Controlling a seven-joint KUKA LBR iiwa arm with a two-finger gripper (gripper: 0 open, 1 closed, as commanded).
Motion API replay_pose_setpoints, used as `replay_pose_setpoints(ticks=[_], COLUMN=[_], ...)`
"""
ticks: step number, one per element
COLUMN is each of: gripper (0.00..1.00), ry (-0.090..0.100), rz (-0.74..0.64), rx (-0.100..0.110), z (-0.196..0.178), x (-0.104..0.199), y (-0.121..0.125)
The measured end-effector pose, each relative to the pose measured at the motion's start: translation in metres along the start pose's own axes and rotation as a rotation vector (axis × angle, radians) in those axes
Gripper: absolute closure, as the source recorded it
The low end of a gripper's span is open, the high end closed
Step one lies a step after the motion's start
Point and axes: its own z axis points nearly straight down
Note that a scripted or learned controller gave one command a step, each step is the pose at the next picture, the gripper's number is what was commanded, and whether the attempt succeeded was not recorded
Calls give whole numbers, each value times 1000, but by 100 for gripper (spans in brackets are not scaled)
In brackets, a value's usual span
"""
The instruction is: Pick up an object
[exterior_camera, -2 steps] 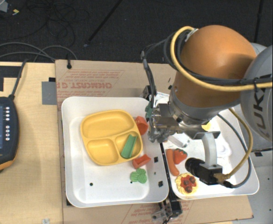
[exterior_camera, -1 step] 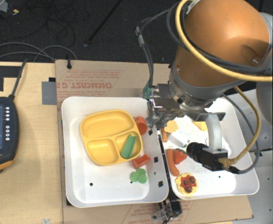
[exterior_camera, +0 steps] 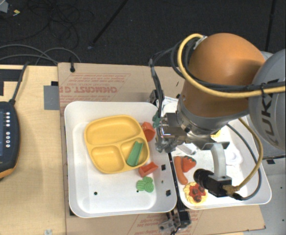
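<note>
Yellow tray (exterior_camera: 114, 143) in left bin (exterior_camera: 79, 180), pickle (exterior_camera: 135, 153) in its corner nearest the gripper (exterior_camera: 163, 137); claw state: cannot tell.

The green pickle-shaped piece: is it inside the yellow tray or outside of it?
Inside. The green piece lies slanted in the lower right compartment of the yellow divided tray, within its rim, in the left white bin.
</note>
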Motion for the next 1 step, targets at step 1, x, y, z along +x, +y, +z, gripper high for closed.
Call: replay_pose_setpoints(ticks=[1], gripper=[100], ry=[6], rz=[-6], rx=[-18], z=[-86], x=[23], y=[7])
